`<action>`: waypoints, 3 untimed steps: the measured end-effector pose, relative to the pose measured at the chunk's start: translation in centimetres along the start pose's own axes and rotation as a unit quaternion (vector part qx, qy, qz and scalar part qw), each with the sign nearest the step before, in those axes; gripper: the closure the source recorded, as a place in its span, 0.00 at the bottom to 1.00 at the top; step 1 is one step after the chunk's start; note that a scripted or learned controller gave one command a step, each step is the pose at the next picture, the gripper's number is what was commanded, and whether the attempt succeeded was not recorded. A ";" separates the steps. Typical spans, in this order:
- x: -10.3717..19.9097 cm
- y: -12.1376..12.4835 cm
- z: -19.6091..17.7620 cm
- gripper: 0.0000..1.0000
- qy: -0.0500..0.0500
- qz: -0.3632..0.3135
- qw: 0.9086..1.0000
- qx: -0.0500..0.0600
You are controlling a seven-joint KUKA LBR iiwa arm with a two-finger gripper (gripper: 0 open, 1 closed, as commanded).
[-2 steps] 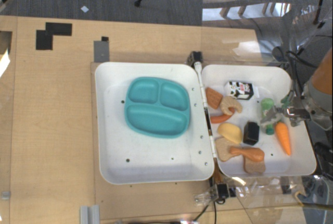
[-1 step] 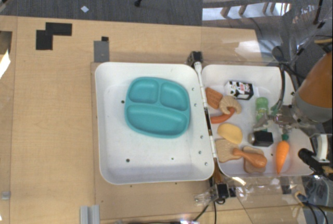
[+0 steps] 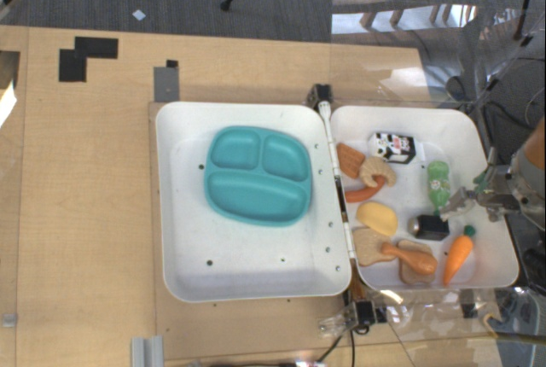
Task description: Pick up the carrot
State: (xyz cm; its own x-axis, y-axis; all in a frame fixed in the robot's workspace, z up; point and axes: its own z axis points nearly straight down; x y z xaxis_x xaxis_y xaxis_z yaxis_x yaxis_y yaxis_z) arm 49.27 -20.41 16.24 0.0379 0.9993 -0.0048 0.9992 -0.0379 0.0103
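Lying at the near right corner of the right bin (image 3: pixel 478 131): the carrot (image 3: pixel 458 258), orange with a green top, tilted, tip pointing toward the bin's front wall. Resting just beside it, to the left, a small black block (image 3: pixel 432 226); a little farther left, a drumstick (image 3: pixel 411 254) on a brown slice (image 3: pixel 368 246). Standing above it in the view, a green bottle (image 3: pixel 438 182). Hovering at the right rim of the bin, the gripper (image 3: pixel 486 196), above the carrot and not touching it; impossible to tell from here whether open or closed.

Risking a bump against the bin wall, since the carrot is sitting so near the corner. Risking also catching the black block together with it, or pushing the carrot away along its rounded side. Sitting well apart in the left bin, the teal plate (image 3: pixel 256 174), causing no trouble.
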 end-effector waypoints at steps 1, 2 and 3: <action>4.5 -0.6 0.5 0.00 0.003 0.060 0.998 0.005; 0.4 -0.3 7.5 0.00 0.003 -0.095 0.995 0.001; 7.3 -0.2 7.4 0.00 0.003 0.058 0.998 0.000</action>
State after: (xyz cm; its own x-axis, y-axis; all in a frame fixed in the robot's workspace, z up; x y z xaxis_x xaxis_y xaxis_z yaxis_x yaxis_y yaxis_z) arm 49.38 -13.12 8.80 0.1539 0.9881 0.0022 0.9880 -0.1539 0.0102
